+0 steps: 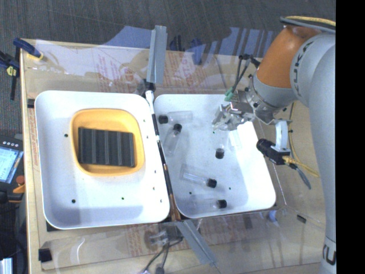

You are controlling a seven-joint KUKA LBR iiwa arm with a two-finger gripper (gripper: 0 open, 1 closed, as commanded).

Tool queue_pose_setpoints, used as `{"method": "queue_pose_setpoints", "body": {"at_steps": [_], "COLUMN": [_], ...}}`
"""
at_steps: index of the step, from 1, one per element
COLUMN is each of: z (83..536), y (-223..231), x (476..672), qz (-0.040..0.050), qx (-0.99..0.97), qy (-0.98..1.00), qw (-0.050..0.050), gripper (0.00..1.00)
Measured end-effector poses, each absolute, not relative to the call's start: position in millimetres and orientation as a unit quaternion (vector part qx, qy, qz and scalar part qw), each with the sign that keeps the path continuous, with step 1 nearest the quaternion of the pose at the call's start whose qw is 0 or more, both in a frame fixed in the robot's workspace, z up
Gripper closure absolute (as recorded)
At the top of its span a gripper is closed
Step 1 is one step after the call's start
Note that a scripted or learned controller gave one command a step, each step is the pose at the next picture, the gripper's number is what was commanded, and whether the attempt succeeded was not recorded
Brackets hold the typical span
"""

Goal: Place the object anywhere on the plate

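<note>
A yellow plate [106, 119] with a dark ridged middle lies in the left white bin [57, 198]. Several clear vials with black caps lie scattered in the right white bin [259, 193]: one upright near the middle [219, 153], one lower down [204, 181], one by the front wall [221, 204], and two at the far left [163, 119] [176, 129]. My gripper [228, 120] hangs over the back right part of the right bin, above and slightly right of the middle vial. Nothing is clearly seen in its grasp.
A grey bar [156, 53] stands behind the seam between the bins. The arm's orange band [282, 53] and grey body cover the right bin's far right corner. A small screen [8, 164] sits at the left edge of the bench.
</note>
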State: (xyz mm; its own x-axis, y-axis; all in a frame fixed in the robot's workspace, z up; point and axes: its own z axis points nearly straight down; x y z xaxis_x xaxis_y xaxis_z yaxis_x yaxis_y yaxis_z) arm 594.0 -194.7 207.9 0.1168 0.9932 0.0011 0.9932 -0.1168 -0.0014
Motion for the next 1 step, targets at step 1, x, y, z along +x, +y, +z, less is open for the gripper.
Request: {"method": "queue_pose_setpoints", "body": {"at_steps": [1], "z": [208.3], "y": [-156.6], "x": [601.0], "qz": [0.0017], "qx": [-0.692], "qy": [-0.722], "qw": [0.003], "gripper": [1.0]}}
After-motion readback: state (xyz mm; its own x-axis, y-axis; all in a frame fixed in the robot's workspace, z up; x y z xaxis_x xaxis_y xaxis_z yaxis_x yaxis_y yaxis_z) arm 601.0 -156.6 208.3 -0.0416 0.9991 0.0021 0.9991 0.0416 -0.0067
